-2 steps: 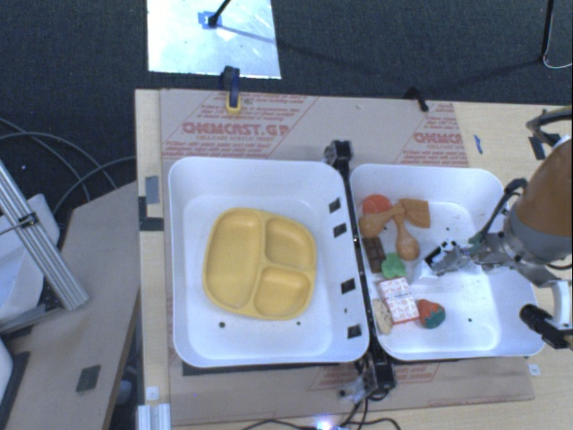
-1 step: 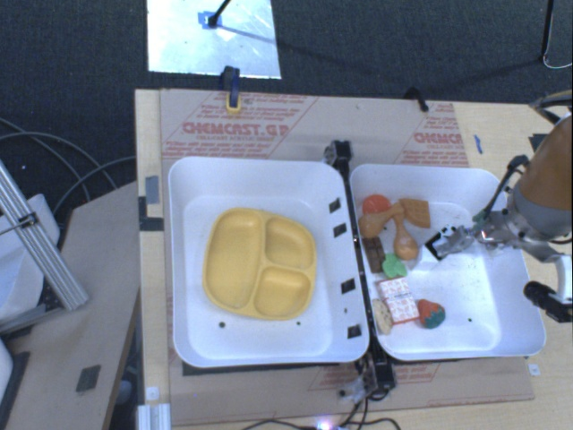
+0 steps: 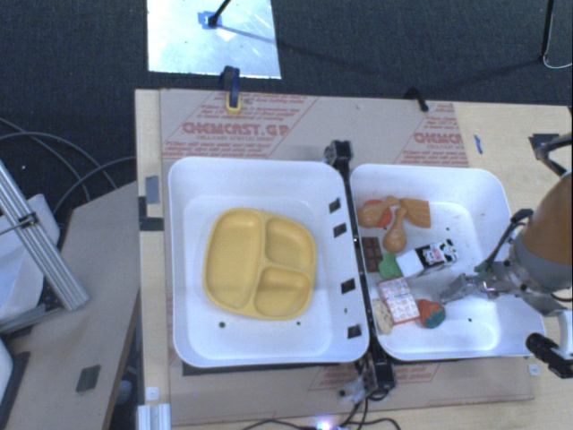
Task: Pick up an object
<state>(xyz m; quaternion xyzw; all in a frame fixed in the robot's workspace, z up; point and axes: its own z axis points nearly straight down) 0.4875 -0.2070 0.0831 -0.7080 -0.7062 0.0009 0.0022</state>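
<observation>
The right white bin [image 3: 483, 191] holds several toy foods. Among them are a tan pastry [image 3: 414, 210], an orange-red piece [image 3: 374, 213], a tan pear-shaped piece [image 3: 395, 236], a black-and-white carton [image 3: 436, 254], a green piece [image 3: 389, 268], a brown bar [image 3: 372, 253], a pink checkered packet [image 3: 398, 299] and a red piece with a green end [image 3: 431, 313]. My gripper [image 3: 450, 288] reaches in from the right, low over the bin floor. It sits just above and to the right of the red piece, below the carton. It is open, with nothing between its fingers.
The left white bin [image 3: 192, 186] carries a yellow divided plate [image 3: 260, 262]. A black hinge strip [image 3: 351, 258] runs between the bins. The grey arm [image 3: 546, 249] covers the right bin's right rim. A pale cracker [image 3: 382, 315] lies by the divider.
</observation>
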